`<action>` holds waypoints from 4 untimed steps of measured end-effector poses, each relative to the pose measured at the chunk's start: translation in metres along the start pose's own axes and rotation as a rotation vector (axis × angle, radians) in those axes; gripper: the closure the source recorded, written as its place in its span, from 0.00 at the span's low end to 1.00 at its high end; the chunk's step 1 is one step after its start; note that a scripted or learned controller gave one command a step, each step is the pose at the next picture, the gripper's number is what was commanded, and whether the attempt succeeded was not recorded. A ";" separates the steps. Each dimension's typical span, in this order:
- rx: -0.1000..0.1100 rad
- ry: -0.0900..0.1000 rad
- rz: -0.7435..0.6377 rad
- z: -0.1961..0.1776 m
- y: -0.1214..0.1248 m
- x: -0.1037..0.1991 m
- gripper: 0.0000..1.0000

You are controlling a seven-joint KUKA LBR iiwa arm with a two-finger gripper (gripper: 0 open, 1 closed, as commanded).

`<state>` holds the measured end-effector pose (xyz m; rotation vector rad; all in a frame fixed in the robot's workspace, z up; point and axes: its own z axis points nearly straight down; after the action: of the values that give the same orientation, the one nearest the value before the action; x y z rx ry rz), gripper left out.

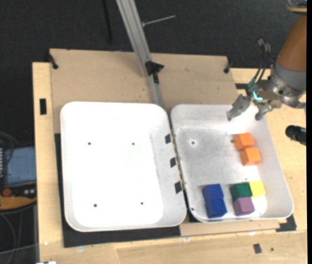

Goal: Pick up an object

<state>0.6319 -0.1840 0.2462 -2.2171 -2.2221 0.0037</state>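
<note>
Orange blocks, two touching, right bin, just below gripper | likely light, rigid, smooth; pinch flat opposite sides | fingers spread apart, holding nothing, hovering over bin's far edge

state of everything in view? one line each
tool: open, holding nothing, above the right bin's far edge
right bin: holds all the blocks
orange blocks: two, lying loose near the right wall
blue blocks: two, touching, at the near edge
green block, yellow block, purple block: clustered, loose
</note>
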 end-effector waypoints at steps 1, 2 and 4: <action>-0.004 -0.003 -0.002 -0.003 0.001 0.000 0.00; -0.001 -0.002 -0.004 0.044 0.003 0.007 0.00; 0.000 -0.002 0.000 0.145 0.004 0.014 0.00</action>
<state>0.6357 -0.1701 0.1011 -2.2174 -2.2233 0.0058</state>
